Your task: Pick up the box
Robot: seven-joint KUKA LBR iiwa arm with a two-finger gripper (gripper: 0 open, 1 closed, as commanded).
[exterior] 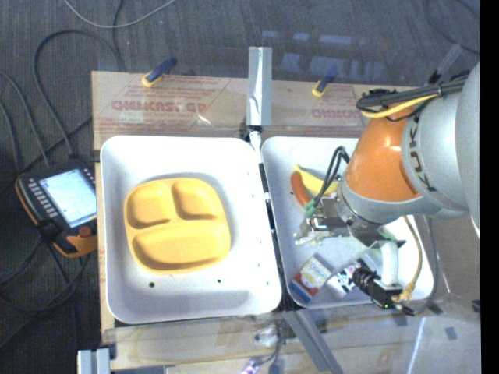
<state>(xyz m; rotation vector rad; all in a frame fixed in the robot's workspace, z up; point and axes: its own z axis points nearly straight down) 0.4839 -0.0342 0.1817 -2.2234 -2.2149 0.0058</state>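
Two white bins side by side on the table (168, 104). Left bin (117, 232) holds a yellow divided tray (178, 224), three compartments, sitting about mid-bin, nothing on it. Right bin (274, 170) is the busy one, arm (405, 158) coming in from the right, grey body with the orange band hanging over the bin's middle. Claw (321, 226) sits below the orange band, over the centre-left part of the right bin, pointing down toward the bin floor; can't tell from this angle whether it is spread or pressed together, metal parts blur into each other. Box (309, 276) lies at the near edge of the right bin, near its left front corner, small, white top with an orange patch and a blue-red end, lying flat and tilted diagonally. Box is just below the claw in the view, toward the front wall, close but apart from it, nothing visibly pinched. Just right of the box a white and black item (343, 280), unclear what. Behind the claw, a yellow banana-like item (313, 179) and an orange-red item (300, 189) beside it, toward the bin's back left. A handheld pendant (61, 201) with a lit screen lies on the floor left of the table, cables around it.
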